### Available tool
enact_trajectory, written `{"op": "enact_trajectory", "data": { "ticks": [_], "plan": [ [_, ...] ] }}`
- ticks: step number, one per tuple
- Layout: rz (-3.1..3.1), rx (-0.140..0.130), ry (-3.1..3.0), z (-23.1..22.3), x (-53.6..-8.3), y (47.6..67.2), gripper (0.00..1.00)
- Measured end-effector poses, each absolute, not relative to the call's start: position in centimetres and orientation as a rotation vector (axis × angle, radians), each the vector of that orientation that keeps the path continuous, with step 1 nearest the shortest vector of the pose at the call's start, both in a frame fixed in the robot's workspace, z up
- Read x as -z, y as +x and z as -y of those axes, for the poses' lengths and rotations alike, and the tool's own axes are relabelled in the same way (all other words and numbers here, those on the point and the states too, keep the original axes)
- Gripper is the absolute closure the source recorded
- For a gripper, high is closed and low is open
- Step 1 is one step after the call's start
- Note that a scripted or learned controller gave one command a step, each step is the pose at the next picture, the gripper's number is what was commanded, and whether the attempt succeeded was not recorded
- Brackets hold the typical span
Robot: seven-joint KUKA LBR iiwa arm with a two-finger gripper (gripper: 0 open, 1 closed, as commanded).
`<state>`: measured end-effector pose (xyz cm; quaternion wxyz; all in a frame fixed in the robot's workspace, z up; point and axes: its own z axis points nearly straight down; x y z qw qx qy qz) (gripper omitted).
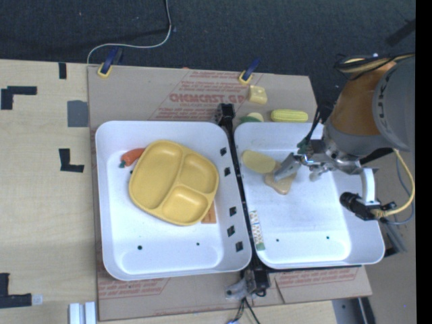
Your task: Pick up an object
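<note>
Camera view puts the jaws (291, 169) low in the right bin (337, 245), down at a tan block-like piece (279, 183) that lies on the bin floor. A grey finger slants down to the block's upper edge and seems to touch it; how wide the jaws stand, and whether the block sits between them, cannot be told from this angle. Just up and left of the block lies a pale yellow flat piece (259, 161), close enough that the two nearly touch.

The likeliest trouble, as a judgement, is a grasp that catches only the block's corner: the piece could tip or skid across the smooth white floor when the jaws close or lift. A second risk is the neighbouring yellow piece being nudged or pinched along with it, since it lies so near. The bin's divider wall (236, 181) is a little way off and looks less of a concern.

Outward from the jaws, the wrist hangs over the right bin's upper part, with the grey arm (398, 106) and its orange band (358, 106) reaching in from the right, bent down toward the bin. Cables trail by the bin's right rim.

In the left bin (162, 258) rests a yellow divided plate (173, 181) with an orange piece (132, 156) poking out beside it. Beyond the bins, on the tabletop, lie a toy corn cob (289, 115) and a small yellow block (257, 94).
</note>
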<state>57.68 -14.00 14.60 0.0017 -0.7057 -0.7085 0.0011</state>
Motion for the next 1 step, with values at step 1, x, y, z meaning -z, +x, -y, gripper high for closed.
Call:
{"op": "enact_trajectory", "data": {
  "ticks": [1],
  "plan": [
    [2.229,-0.001,-2.222,11.43,-8.47,60.34,0.00]
  ]
}}
